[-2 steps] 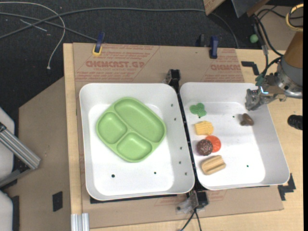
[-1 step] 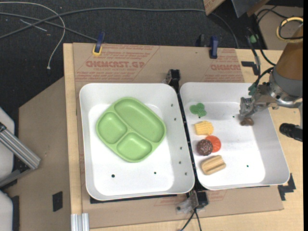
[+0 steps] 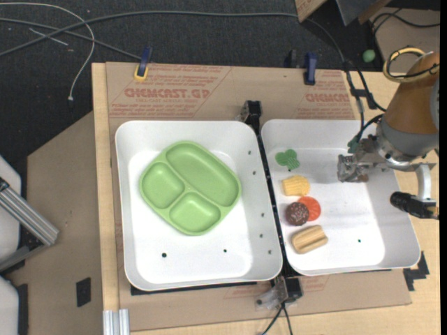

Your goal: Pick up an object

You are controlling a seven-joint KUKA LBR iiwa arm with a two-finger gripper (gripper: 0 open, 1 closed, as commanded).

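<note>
One green divided plate lies in the left bin. In the right bin four small foods stand in a column: green piece, corn, dark-and-orange round, bread roll. The gripper hovers well apart, grasp state unclear; closely packed foods may slip.

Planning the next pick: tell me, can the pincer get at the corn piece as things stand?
Probably yes. The pincer hovers in the same right bin, and bare bin floor lies between it and the corn piece.

Dark carpet (loose cables trailing) surrounds a brown bench board.
</note>
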